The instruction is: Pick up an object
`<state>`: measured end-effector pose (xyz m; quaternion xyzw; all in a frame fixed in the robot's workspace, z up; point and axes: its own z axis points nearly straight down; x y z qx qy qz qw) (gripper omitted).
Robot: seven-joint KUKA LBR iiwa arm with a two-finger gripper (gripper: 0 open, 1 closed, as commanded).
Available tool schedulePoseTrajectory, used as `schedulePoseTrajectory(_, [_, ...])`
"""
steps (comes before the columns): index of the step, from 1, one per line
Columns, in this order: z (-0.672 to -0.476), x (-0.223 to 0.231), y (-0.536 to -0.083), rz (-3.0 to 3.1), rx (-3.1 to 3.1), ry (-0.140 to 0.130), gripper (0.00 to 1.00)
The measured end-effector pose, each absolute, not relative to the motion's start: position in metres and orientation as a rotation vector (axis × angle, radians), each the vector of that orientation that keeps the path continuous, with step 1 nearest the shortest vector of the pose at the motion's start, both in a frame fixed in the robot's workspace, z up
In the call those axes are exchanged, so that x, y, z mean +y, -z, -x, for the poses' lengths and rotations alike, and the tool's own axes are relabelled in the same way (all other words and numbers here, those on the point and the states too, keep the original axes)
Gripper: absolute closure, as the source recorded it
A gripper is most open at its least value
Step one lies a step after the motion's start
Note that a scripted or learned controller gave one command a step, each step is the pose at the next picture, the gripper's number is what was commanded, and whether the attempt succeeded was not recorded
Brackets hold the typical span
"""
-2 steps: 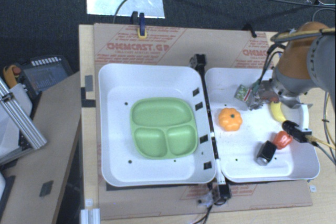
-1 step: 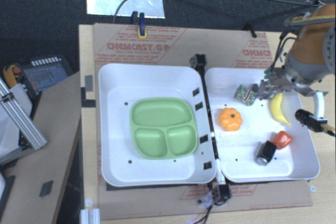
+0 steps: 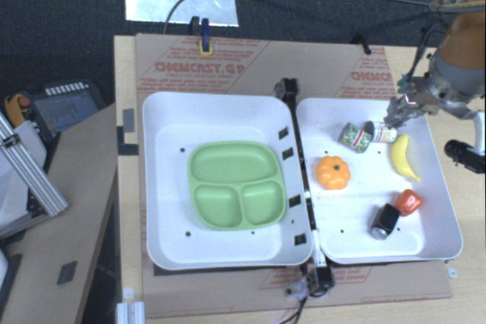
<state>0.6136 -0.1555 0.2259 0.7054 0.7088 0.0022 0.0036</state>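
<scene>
Camera view: I found the can (image 3: 355, 136) on its side in the right bin (image 3: 433, 239), long axis running left-right with a slight tilt, its pale end toward the gripper (image 3: 396, 115). The gripper stood just right of that end, near the bin's far rim; whether it touched the can, or how its jaws were set, I could not tell. A banana (image 3: 403, 157) lay close by on the right, curving toward the near side. A pumpkin (image 3: 332, 171) sat nearer the divider. Bare floor lay between pumpkin and banana. The left bin (image 3: 163, 163) held a green tray (image 3: 235, 186).
</scene>
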Motion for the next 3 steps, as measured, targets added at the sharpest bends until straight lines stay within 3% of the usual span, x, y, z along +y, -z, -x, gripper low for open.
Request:
schedulePoseTrajectory(1, [-0.618, -0.157, -0.290, -2.211, 2.223, -0.006, 1.00])
schedulePoseTrajectory(3, [-0.602, -0.049, -0.274, -2.212, 2.232, -0.003, 1.00])
